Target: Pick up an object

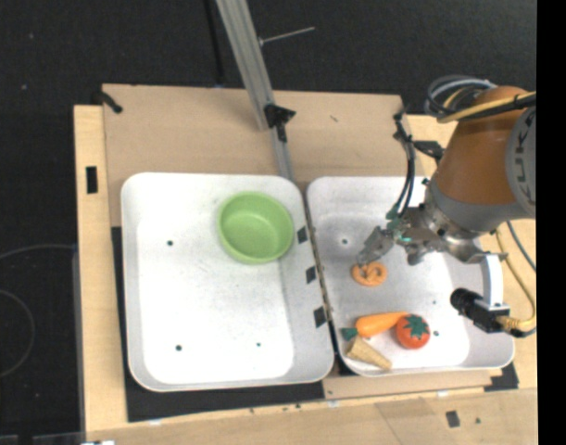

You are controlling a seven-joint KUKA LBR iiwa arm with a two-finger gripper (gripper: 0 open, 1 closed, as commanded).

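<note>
Near edge of the right bin (449, 364), lower right of frame: a cone (370, 353), a carrot (379, 323) and a tomato (412, 332) clustered close together. Just above them lies a small orange pretzel (369, 273), with the gripper (375, 247) directly over it, fingers slightly apart and holding nothing. Further up and left, the left bin (171, 323) holds a green bowl (256, 228) near its upper right corner.
</note>
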